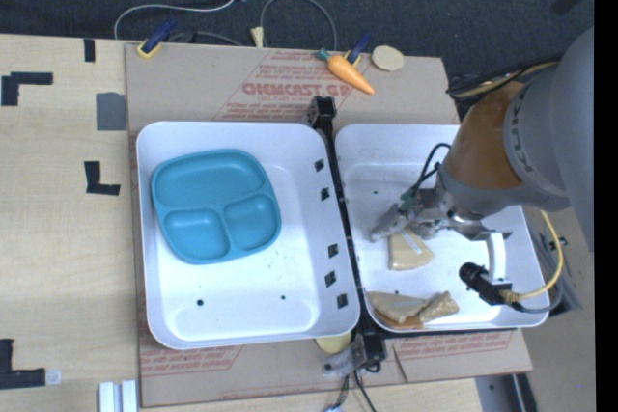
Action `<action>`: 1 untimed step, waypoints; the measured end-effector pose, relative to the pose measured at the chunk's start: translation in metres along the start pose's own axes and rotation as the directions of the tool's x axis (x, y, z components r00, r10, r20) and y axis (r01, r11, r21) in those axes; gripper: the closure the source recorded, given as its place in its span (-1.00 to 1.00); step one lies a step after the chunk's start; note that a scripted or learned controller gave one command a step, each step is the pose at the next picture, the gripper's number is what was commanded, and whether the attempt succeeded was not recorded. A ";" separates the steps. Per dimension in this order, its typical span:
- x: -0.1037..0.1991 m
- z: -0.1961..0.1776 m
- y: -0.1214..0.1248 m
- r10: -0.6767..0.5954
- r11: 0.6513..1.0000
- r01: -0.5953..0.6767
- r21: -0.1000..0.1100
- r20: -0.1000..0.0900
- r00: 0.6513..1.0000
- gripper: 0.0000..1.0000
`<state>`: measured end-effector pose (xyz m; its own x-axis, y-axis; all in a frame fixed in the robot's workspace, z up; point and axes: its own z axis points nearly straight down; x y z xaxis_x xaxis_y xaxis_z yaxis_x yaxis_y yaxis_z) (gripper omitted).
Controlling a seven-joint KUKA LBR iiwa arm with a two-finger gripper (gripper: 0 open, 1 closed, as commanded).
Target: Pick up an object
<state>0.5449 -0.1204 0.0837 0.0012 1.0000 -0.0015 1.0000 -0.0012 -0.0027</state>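
I had the tool (406, 219) low in the right bin (386, 154) above a pale wedge (409, 252); its grip I couldn't tell, nothing visibly lifted.

tool (406, 225) low over beige piece (408, 253), right bin (386, 154).

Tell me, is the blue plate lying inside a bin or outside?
Inside: the blue plate lies flat on the floor of the left bin, within its walls.

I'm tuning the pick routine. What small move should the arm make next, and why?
Probably a short descent. The gripper sits in the right white bin, just above the pale beige wedge-shaped piece, with nothing visibly between its fingers.
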 end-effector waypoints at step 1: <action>0.001 -0.016 0.002 -0.002 1.000 0.002 -0.004 0.000 1.000 1.00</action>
<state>0.5466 -0.1193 0.0992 -0.0008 1.0000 -0.0016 1.0000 0.0008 0.0011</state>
